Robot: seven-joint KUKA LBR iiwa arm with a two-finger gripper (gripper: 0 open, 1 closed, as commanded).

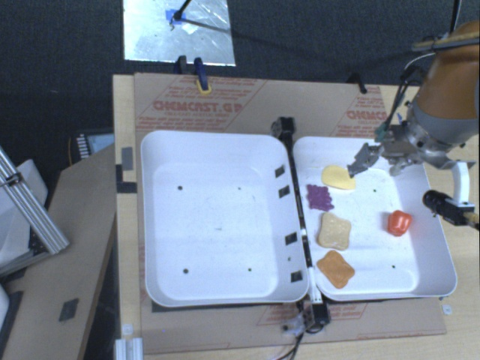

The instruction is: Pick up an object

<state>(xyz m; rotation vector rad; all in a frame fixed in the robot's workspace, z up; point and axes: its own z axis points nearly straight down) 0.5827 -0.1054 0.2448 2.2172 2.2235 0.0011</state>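
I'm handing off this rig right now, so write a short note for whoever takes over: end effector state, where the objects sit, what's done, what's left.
End effector: hovering over the upper part of the right bin, right beside the yellow piece; whether it grips anything is unclear from this view.
Objects, all in the right bin: yellow piece at top, purple piece below it near the divider, tan bread-like piece, orange-brown piece lowest, red piece toward the right side.
Done: arm positioned near the yellow piece.
Left: nothing is visibly lifted; the pick is still to do.
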